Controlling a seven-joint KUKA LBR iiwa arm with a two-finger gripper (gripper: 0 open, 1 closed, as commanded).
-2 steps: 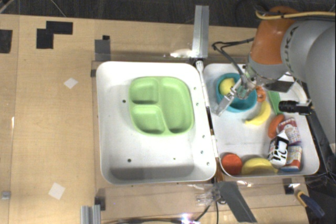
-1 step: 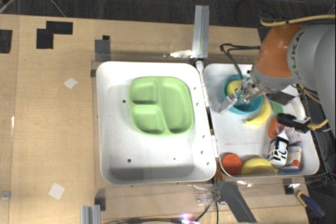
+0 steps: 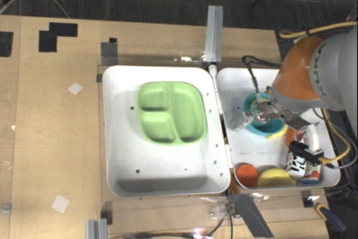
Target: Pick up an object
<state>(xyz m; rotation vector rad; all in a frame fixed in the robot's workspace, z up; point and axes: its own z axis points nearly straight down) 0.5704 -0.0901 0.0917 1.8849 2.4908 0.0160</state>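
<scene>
No readable labels; the black-and-white printed item (image 3: pixel 296 164) in the right bin (image 3: pixel 238 87) has markings too small to read. Gripper (image 3: pixel 260 111) is down over a teal bowl (image 3: pixel 267 125) mid-bin (can't tell if the fingers are wide or closed, wrist hides them). Orange ball (image 3: pixel 246 173) and yellow banana-like piece (image 3: pixel 275 177) sit along the near wall; green divided tray (image 3: pixel 170 112) sits in the left bin (image 3: pixel 120 137) on the counter (image 3: pixel 50 137).

A divided tray (image 3: pixel 170 112) lies in the left bin (image 3: pixel 120 176); a ball (image 3: pixel 246 174) sits in the right bin's (image 3: pixel 235 87) near left corner.
</scene>
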